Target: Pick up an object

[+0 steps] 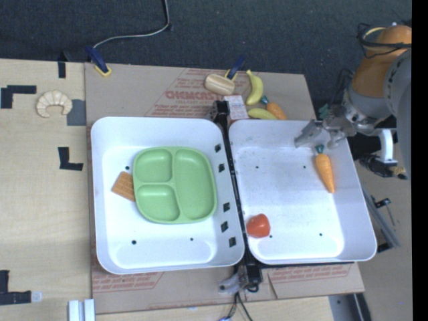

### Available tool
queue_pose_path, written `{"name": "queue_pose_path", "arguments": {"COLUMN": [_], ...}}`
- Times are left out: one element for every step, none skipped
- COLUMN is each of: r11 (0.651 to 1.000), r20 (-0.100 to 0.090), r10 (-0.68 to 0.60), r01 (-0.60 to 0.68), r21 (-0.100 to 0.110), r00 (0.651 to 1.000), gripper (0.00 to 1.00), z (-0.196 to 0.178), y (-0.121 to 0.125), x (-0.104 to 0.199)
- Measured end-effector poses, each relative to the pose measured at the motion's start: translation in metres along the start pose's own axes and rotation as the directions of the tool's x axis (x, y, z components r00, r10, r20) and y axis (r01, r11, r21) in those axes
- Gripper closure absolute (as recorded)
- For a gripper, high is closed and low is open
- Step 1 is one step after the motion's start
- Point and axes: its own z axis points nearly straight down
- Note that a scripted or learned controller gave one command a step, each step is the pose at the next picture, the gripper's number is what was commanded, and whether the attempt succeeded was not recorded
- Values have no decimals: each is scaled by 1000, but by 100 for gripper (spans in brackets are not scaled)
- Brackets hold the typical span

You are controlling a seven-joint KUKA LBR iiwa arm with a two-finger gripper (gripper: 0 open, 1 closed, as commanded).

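1 carrot (325, 172) lies in the right bin (294, 199), long axis running away from the pincer (317, 138), top just below it, tip toward the bin's front right. Whether the pincer is wide or narrow cannot be told. 1 tomato (258, 225) sits well off, front left.

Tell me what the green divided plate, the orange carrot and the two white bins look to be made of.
Green divided plate: likely moulded plastic, matte, one even colour with soft rounded ridges. Orange carrot: probably a plastic toy, smooth and evenly coloured. Left white bin and right white bin: apparently thin formed plastic, slightly glossy, with rounded corners and rims.
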Motion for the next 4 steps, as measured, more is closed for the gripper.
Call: {"name": "queue_pose_path", "arguments": {"r11": [1000,1000,1000,1000], "r20": [1,1,-1,2], "r10": [1,1,0,1], "r01": [-1,-1,0,-1], "r21": [1,1,-1,-6], "r00": [1000,1000,1000,1000], "gripper": [0,0,0,0], "z": [-1,17,51,51], "y": [-28,-47,10,-31], "x": [-1,-1,10,1]}}
